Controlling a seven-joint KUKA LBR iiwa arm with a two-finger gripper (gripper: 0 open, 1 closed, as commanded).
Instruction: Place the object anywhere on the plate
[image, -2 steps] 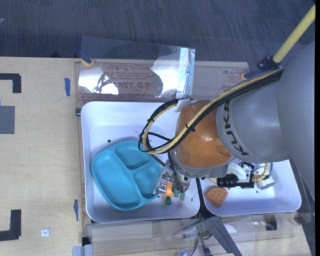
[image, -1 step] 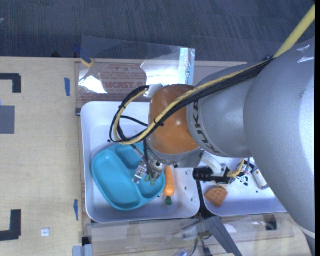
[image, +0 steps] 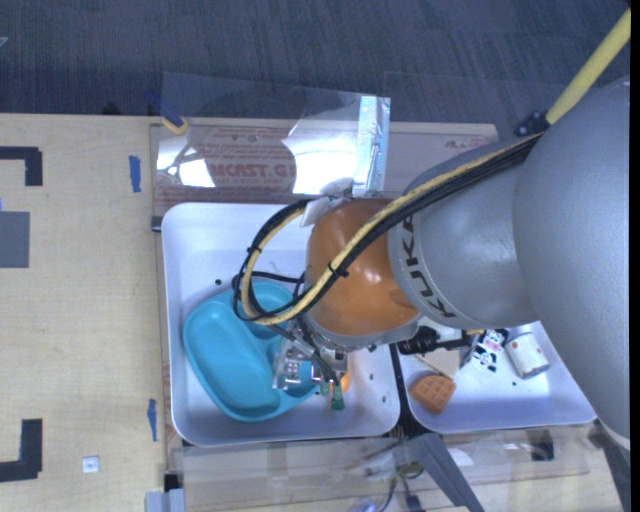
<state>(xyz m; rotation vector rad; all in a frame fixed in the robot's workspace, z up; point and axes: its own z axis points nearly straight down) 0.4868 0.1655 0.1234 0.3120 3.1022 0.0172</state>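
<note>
A light blue oval plate (image: 228, 362) lies in the left white bin (image: 190, 240), towards its front left. My gripper (image: 300, 372) hangs over the plate's right edge, under the orange wrist band (image: 355, 280). A small orange piece with a green tip (image: 338, 392) shows just right of the gripper, at the plate's rim. I cannot tell whether the gripper touches it. The arm hides the right half of the plate and much of the bin.
The right bin (image: 560, 405) holds a tan waffle-like piece (image: 433, 392), a white cylinder (image: 525, 355) and a small black-and-white item (image: 490, 347). Black and yellow cables (image: 262, 262) loop over the left bin. A clear plastic sheet (image: 270, 150) stands behind it.
</note>
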